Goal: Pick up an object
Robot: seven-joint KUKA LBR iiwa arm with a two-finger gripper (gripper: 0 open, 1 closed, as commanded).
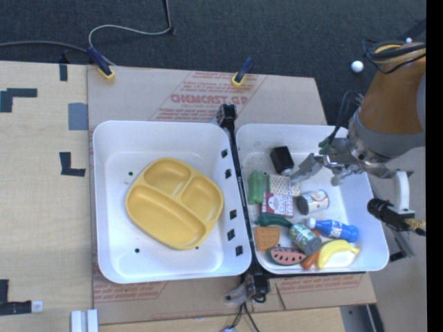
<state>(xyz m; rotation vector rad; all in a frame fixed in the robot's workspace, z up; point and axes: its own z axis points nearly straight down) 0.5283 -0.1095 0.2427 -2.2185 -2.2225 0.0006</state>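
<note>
- Grey-metal gripper hangs over the upper part of the right bin, fingers spread apart with nothing between them, so no grab so far.
- Using that gripper as the landmark: a small white cup-like thing with red on it lies just below it and looks like the closest candidate.
- Just to the gripper's left is a black block, and a bit lower left a patterned pink-and-white packet next to a green tube-like piece.
- Further down from the gripper it gets crowded: a blue bottle, a banana, a watermelon slice, a small can-like thing and a toast-coloured piece, mostly touching each other.
- Well off to the gripper's left, past the divider, the left bin holds a yellow divided plate.
- My read: this is the approach step, lining up over a target before going down.
- Next move probably needs a straight drop onto one item with the fingers straddling it. The cup or the black block seem easier than the pile lower down, where a finger could land on a neighbour and knock it aside.
</note>
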